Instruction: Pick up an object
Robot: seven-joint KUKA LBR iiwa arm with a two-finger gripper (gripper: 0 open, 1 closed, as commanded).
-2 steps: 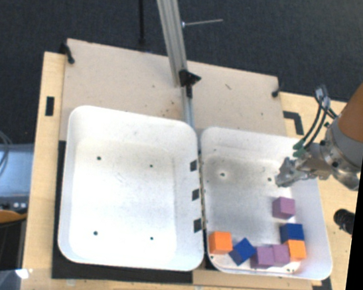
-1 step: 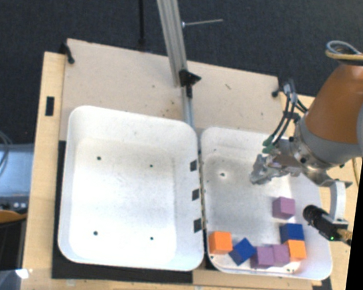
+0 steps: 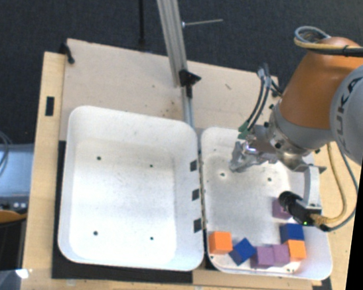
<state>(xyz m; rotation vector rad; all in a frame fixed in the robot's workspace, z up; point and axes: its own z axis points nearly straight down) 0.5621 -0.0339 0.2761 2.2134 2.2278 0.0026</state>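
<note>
The orange band of the arm (image 3: 320, 87) rises nearest the camera, reaching in from the right and bent down over the right bin (image 3: 227, 201). The gripper (image 3: 241, 157) hangs over that bin's far half, above bare floor and well apart from any block, so it carries nothing; whether it is parted or closed I cannot tell.

The left bin (image 3: 128, 187) lies alongside, the two rims touching at the middle. The blocks have gathered along the right bin's near rim, likely pushed or dropped there: an orange block (image 3: 221, 242), a blue block (image 3: 243, 251) just beside it, two purple blocks (image 3: 272, 256), then another orange one (image 3: 296, 249) and a blue one (image 3: 293, 232) toward the right wall.

The bins sit on a pale wooden bench (image 3: 124, 79) over dark carpet, with a slanted metal pole (image 3: 173, 39) behind and a handheld controller (image 3: 4, 180) at left.
</note>
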